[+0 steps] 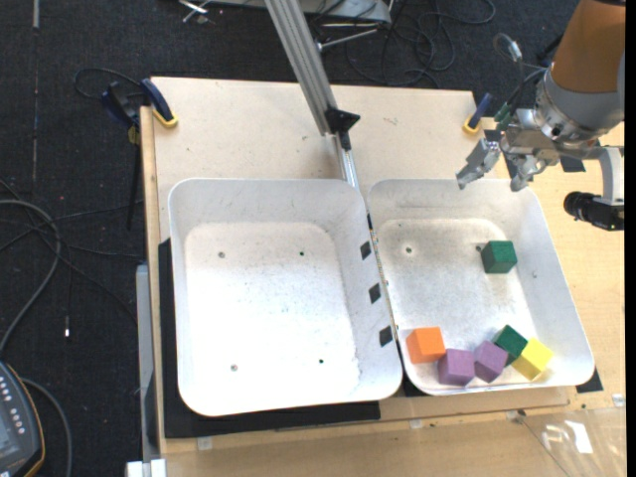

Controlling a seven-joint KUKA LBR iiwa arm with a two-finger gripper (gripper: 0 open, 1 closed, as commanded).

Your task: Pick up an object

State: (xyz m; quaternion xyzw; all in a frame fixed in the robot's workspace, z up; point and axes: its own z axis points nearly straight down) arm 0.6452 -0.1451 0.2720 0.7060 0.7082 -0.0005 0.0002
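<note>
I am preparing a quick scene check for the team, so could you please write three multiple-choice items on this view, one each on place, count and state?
1. Where do the blocks lie?
A. left bin
B. right bin
C. on the bench

2. How many purple blocks are there?
A. one
B. two
C. three

3. What is the tool doing?
A. gripping a block
B. pressing the bin floor
C. hanging open and bare

Answers: 1 B, all lie in the right bin. 2 B, one purple block touches another. 3 C, the tool is spread above the bin's far rim, nothing between its fingers.
</note>
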